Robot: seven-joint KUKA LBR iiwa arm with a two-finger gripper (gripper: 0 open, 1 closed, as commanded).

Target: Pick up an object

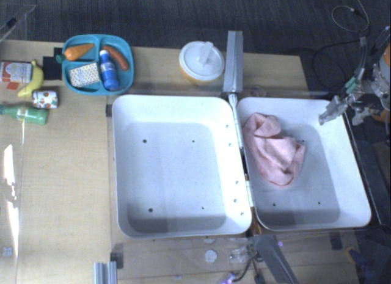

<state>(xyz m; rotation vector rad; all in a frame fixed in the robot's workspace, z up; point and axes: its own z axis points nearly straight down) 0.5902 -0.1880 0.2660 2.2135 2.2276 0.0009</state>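
Note:
A crumpled pink cloth (275,149) lies in the left half of the right white bin (330,203). My gripper (330,113) hangs over that bin's far right corner, up and to the right of the cloth and well apart from it. Nothing shows in its grasp. The arm comes in from the right edge of the view.
The left white bin (174,167) sits beside the right one, with a metal rail (233,63) behind the gap between them. On the bench at the back left stand a blue divided plate (125,63) of toy food, a white lidded cup (201,61), a banana (32,80), a small can (44,99) and a green bottle (24,114).

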